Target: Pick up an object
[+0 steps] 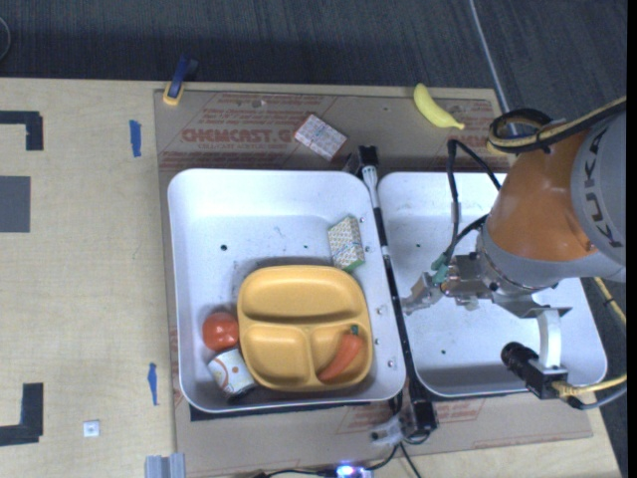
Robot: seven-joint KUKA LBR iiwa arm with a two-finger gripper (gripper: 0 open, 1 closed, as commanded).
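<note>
We see the gripper over the right bin, near its left wall; whether its fingers are open or closed we cannot tell. In the left bin, a yellow tray holds an orange carrot in its front-right compartment.

— What lies past the bench?
— Dark grey carpet along the top, a thin pale line crossing it at a slant.
— And the bench top?
— Light wood, with black tape marks and blue tape bits.
</note>
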